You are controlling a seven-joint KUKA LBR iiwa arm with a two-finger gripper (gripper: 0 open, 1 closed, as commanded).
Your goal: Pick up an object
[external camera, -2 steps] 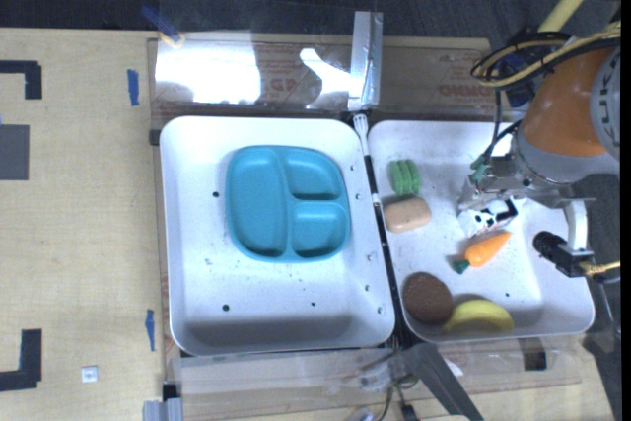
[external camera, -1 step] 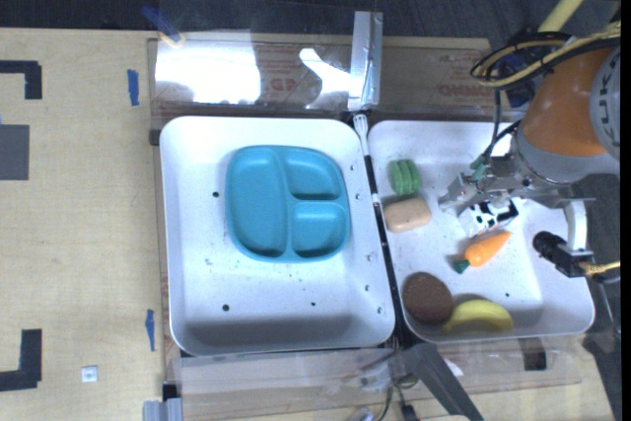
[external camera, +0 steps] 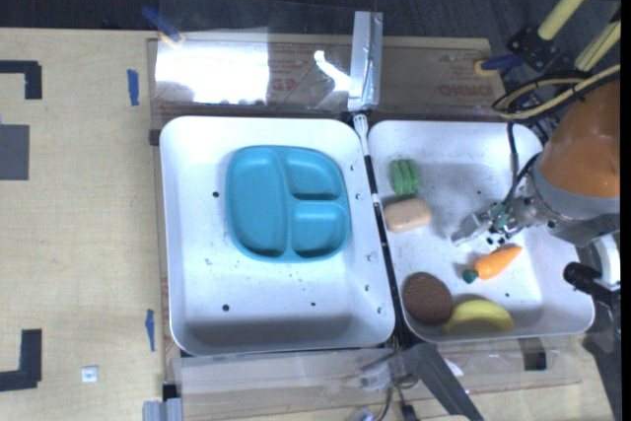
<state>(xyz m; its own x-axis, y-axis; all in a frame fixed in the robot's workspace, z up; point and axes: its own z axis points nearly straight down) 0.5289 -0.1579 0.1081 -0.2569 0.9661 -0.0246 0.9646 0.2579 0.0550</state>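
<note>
**Claw low in the right bin, just above the toy carrot**

From where I stand the grey arm [external camera: 582, 163] with its orange band comes in from the right and hangs over the right bin [external camera: 444, 138]. Its gripper [external camera: 488, 222] sits low over the bin floor, a tangle of metal and dark parts. I cannot tell how it is set, and I see nothing caught in it.

The nearest thing to it is the carrot [external camera: 493, 262], lying just below and a touch to the right of the claw tip, close by but seemingly apart from it. It is a small orange toy, tilted, with a green stub at its lower left end.

Along the bin's left side lie a green ridged piece [external camera: 404, 175] and, just beneath it, a tan block [external camera: 406, 214], both well apart from the claw. At the front of the bin a brown round object [external camera: 427, 297] rests against a yellow banana [external camera: 478, 315]; the banana lies just below the carrot.

The left bin [external camera: 187, 212] holds a blue divided tray [external camera: 287, 200] with three compartments.

Behind the bins, red print shows on a brown strip [external camera: 463, 79] of cardboard, too blurred to read.
</note>
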